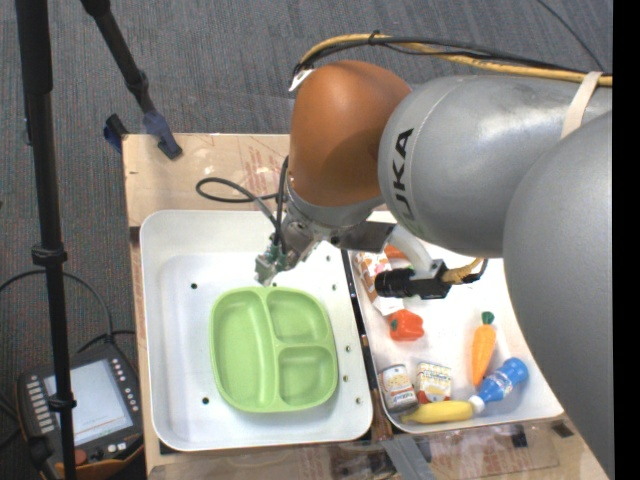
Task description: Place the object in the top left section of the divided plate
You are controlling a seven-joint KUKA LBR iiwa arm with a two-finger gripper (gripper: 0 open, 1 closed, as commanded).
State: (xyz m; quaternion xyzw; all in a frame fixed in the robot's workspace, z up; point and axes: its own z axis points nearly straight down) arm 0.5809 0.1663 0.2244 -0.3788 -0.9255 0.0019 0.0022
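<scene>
The big grey arm (450, 158) is reaching in from the right, and its orange band (340, 133) is taking up much of the middle of the view. Its gripper (270, 266) is hanging over the left bin (170, 368), right above the far rim of the green plate (214, 348). I cannot tell if the gripper is squeezing something or letting go, because it is small and dark from here. A tiny greenish bit is showing at its tip, but it is too small to say what it is.

The plate is lying flat in the middle of the left bin. It is showing three parts: one long part on the left and two smaller parts on the right, one behind the other. The gripper is pointing down near the spot where the long part and the far small part are meeting at the rim.

The toys are sitting in the right bin (450, 328), well apart from the plate. A red pepper (405, 324) is lying near the middle. An orange carrot (482, 348) is lying beside it, with its green top pointing away. A small bottle (503, 382) with a blue cap is lying just below the carrot. A yellow banana (440, 412) is lying along the near edge, with a little can (397, 386) and a little box (433, 376) standing just behind it.

Both bins are resting on a brown bench (200, 163), and a black cable (225, 190) is curling on it behind the left bin.
</scene>
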